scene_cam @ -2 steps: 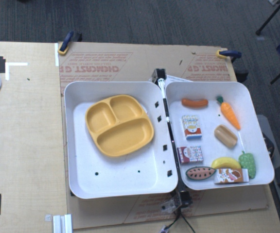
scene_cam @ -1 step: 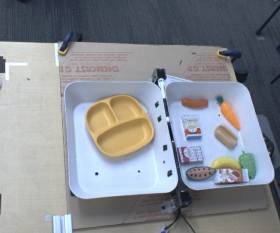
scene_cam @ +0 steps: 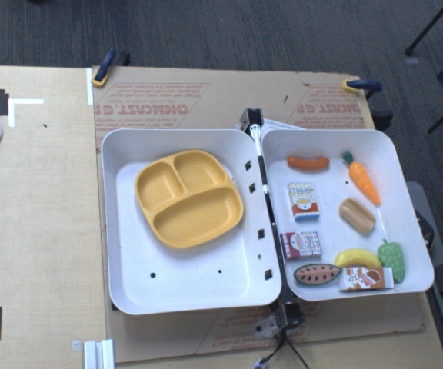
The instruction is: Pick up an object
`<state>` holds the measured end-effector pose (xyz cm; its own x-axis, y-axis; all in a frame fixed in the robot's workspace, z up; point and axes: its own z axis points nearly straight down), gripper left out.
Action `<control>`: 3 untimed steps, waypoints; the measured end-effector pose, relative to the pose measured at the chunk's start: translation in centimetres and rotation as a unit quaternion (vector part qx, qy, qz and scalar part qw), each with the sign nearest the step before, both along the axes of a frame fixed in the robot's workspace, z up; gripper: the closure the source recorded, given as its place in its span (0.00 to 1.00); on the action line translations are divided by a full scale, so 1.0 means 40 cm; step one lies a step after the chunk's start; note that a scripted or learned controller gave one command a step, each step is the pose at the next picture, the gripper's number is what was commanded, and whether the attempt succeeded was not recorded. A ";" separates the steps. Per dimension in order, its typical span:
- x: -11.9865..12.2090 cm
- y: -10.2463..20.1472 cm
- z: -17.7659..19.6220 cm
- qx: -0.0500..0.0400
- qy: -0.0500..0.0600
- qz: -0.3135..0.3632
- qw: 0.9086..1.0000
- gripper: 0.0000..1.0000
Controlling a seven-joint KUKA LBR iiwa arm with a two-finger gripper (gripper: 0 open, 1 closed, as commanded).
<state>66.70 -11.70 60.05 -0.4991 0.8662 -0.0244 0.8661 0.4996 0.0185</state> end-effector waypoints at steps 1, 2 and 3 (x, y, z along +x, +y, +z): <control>0.003 0.001 0.024 -0.001 -0.002 0.001 1.000 1.00; 0.005 0.002 0.047 -0.002 -0.005 0.002 1.000 1.00; 0.008 0.002 0.071 -0.002 -0.008 0.002 1.000 1.00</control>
<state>67.01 -11.60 62.91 -0.5028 0.8637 -0.0365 0.8633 0.5038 0.0295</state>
